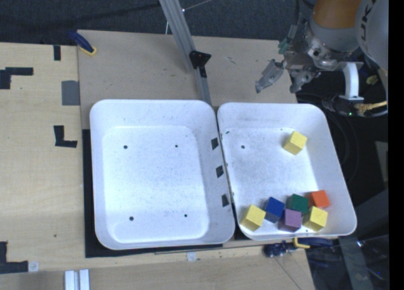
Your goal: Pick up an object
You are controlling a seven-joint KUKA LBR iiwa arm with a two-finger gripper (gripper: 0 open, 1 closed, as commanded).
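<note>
While pincer (pixel 283 79) hangs spread, yellow cube (pixel 294 142) sits corner-up in right bin (pixel 265 113).

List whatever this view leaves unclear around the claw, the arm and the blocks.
- Claw: small and blurred above the right bin; whether it is open or shut cannot be told.
- Arm: cut off by the top and right edges.
- Purple block and green block: packed into the cluster, with sides hidden by neighbouring blocks.
- Blue object below the right bin: too small to identify.
</note>
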